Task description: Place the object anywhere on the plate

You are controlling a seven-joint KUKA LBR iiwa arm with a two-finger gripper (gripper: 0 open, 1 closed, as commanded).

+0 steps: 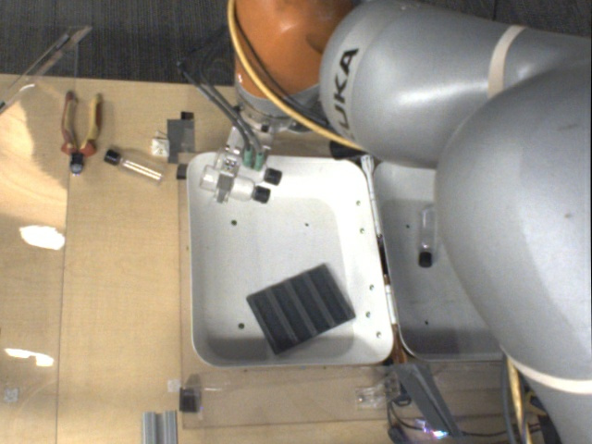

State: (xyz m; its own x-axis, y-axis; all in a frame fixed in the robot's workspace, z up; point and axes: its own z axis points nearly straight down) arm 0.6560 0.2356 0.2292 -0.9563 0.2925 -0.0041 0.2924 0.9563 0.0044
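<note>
You see the dark ribbed plate (301,309) lying bare in the left bin (205,340), and I cannot tell whether the gripper (233,181) carries any object, so the placing seems not yet done.

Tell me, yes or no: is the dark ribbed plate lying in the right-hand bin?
No. The dark ribbed plate lies tilted in the lower part of the left bin, not the right bin.

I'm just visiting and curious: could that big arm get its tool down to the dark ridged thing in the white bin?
Probably yes. The dark ridged block lies flat and alone near the left bin's front wall, with nothing on it. The tool hangs at the same bin's far corner.
</note>
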